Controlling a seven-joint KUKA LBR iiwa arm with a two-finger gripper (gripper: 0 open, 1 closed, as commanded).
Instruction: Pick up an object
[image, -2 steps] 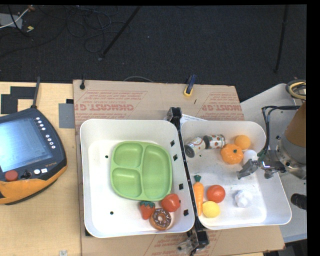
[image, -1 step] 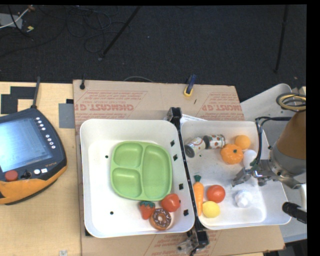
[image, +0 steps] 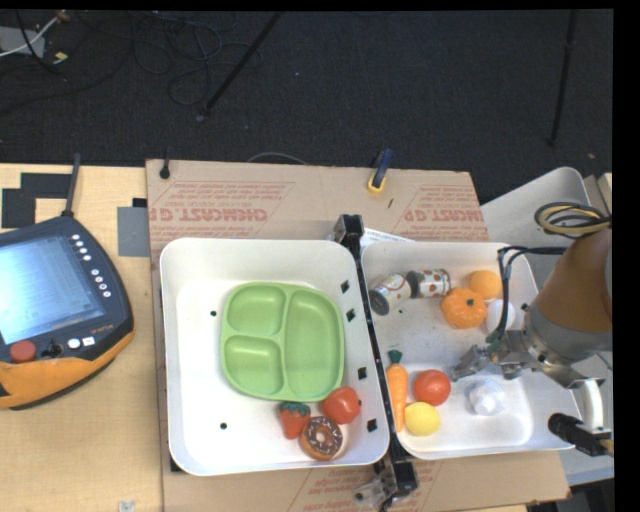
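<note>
- your gripper (image: 478, 362) sits low in the right bin (image: 520, 428), at the right middle of the frame, the grey arm (image: 570, 300) with its orange band coming in from the right edge.
- how far the fingers stand apart you cannot tell from this slant; the dark metal parts blur together, and nothing shows plainly between them.
- just below the gripper lies a pale, crumpled white object (image: 487, 400), close to it; whether they touch is unclear.
- just left of the gripper rests a red tomato (image: 432, 386), with a yellow lemon (image: 421, 419) touching it below.
- a carrot (image: 397, 393) lies along the right bin's left wall, its long axis running up and down the frame, green top toward the upper edge.
- near the bin's upper left a small bottle (image: 408, 286) lies on its side, long axis roughly left to right, grey cap toward the left.
- two orange fruits (image: 464, 308) sit side by side at the bin's top, above the gripper.
- in the left bin (image: 190, 300) a green divided plate (image: 283, 340) lies flat at centre; below it sit a strawberry (image: 294, 419), a second tomato (image: 341, 404) and a chocolate doughnut (image: 323, 438), clustered together.
- a teach pendant (image: 55, 300) rests on the bench at the frame's left edge.
</note>
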